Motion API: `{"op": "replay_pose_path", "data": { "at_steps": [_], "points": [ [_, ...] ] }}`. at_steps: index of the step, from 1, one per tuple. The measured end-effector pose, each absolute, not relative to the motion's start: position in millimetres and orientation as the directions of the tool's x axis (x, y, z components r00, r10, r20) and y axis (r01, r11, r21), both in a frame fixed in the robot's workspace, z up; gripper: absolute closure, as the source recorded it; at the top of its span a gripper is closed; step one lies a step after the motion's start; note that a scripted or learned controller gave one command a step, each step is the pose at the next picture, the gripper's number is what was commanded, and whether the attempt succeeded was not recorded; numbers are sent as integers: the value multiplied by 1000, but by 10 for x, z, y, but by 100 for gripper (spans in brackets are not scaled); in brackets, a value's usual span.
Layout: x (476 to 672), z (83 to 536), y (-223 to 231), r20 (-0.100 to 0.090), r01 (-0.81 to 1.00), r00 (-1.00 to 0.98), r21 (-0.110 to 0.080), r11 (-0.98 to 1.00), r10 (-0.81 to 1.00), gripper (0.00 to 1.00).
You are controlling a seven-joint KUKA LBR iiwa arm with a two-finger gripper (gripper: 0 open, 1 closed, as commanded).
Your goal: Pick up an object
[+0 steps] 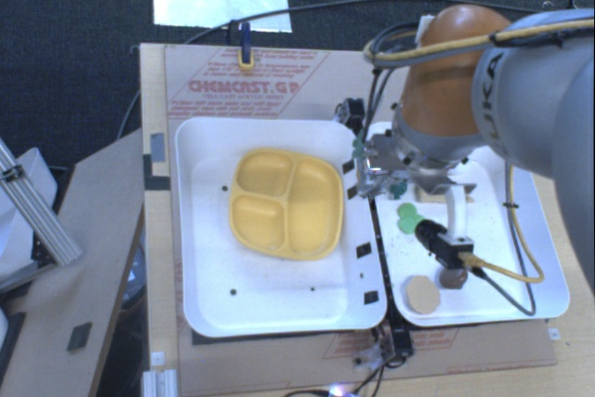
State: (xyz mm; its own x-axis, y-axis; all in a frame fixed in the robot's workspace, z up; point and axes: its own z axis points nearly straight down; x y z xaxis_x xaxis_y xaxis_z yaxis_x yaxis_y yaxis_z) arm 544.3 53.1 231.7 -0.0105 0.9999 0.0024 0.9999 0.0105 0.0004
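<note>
Yellow plate [286, 203] — large compartment faces the hand [372, 178].

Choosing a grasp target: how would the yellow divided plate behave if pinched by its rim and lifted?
The yellow plate looks like moulded plastic, so probably stiff and light. Being broad and shallow, it would likely tilt from a rim pinch. Its smooth-looking surface may slip; lying flat in the left bin, it shouldn't roll.
</note>
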Motion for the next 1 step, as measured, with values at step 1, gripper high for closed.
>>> {"op": "replay_pose_path", "data": {
  "at_steps": [1],
  "points": [
    [5378, 2297, 1000, 3, 1000, -10, 1, 10, 1000, 100]
  ]
}}
